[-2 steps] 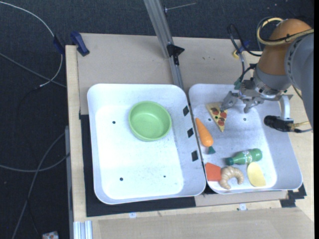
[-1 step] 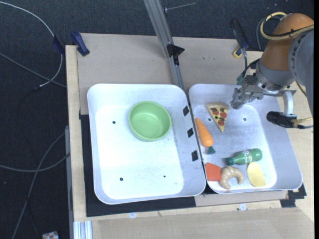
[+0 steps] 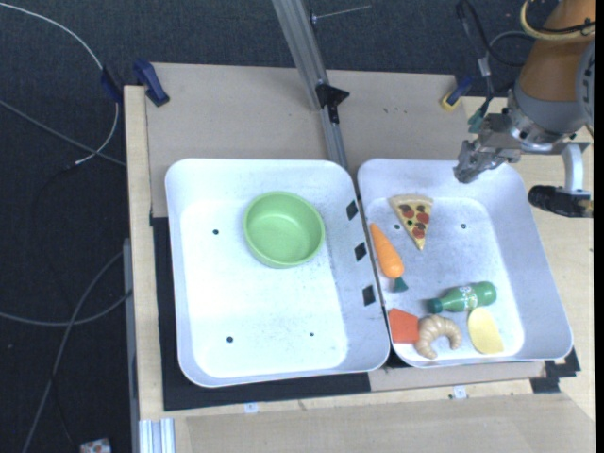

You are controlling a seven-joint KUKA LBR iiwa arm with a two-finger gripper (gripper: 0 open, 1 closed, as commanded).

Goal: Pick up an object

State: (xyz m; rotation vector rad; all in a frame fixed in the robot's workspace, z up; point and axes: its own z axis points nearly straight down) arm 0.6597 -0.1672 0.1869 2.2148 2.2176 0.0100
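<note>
In the camera view, two shallow white bins are seen side by side on the counter (image 3: 236,111). The left bin (image 3: 203,328) contains a green bowl (image 3: 284,228), positioned in its upper middle area. The right bin (image 3: 538,281) contains the pickable objects: a pizza slice (image 3: 413,218) is located near the upper centre, and a carrot (image 3: 386,253) lies just left of it along the bin's left wall. A green bottle (image 3: 464,297) is laid on its side lower down. Along the near edge, a red piece (image 3: 403,326), a croissant (image 3: 438,334) and a yellow piece (image 3: 485,331) are arranged in a row, with the croissant touching the red piece. The arm (image 3: 552,74) is seen entering from the upper right, with its orange band visible above the wrist. The claw (image 3: 469,169) is positioned over the far rim of the right bin, above and to the right of the pizza slice and apart from every object. No object is seen between its fingers; whether the claw is open or closed cannot be told from this view.
</note>
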